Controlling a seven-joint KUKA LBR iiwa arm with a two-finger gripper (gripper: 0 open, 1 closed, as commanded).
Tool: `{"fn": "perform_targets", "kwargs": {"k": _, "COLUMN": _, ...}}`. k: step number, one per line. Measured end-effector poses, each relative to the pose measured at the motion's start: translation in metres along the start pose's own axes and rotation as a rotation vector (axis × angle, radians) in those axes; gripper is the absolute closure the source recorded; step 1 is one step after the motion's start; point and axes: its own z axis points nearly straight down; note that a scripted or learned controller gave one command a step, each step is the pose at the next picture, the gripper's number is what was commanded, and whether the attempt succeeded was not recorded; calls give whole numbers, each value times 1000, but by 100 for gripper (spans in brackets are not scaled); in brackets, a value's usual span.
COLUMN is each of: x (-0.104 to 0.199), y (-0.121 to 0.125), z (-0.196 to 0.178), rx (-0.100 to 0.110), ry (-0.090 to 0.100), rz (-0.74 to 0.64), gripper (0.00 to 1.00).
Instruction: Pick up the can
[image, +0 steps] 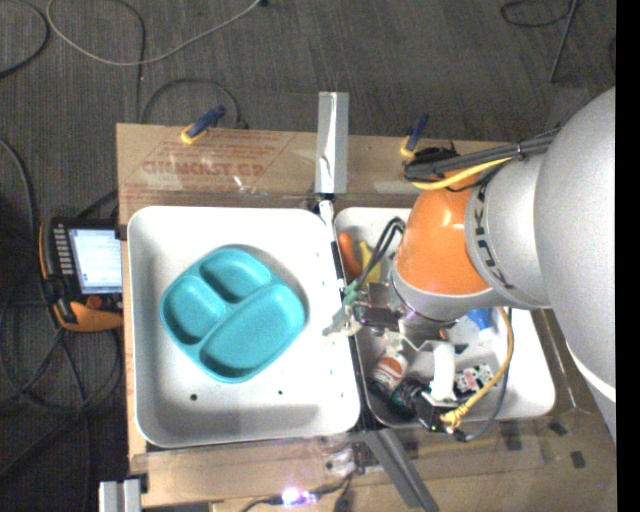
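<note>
The grey arm (560, 220) comes in from the right of the frame and covers most of the right bin (535, 395), its orange band sitting over the bin's upper half. The gripper (378, 314) hangs below that band, low over the bin's left side and close to the wall shared with the left bin (140, 300). The wrist hides it from above, so it cannot be told whether it is open or closed, and nothing can be seen held in it.

The can (390, 369), a small white and red cylinder, lies in the lower left part of the right bin, just below the gripper and near the frame's lower middle. An orange object (346, 250) rests against the bin's upper left wall. A blue object (483, 320) and a small patterned item (472, 380) lie to the can's right, partly covered by the arm.

In the left bin a teal divided plate (235, 312) lies flat near the middle, turned at a slant. A handheld screen unit (85, 265) sits at the frame's left edge, outside the bins.
</note>
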Motion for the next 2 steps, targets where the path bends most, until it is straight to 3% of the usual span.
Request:
{"fn": "perform_targets", "kwargs": {"k": 1, "x": -39, "y": 14, "z": -1, "rx": -1, "ry": -2, "rz": -234, "gripper": 0}}
{"fn": "perform_targets", "kwargs": {"k": 2, "x": -38, "y": 14, "z": -8, "rx": 2, "ry": 0, "rz": -236, "gripper": 100}}
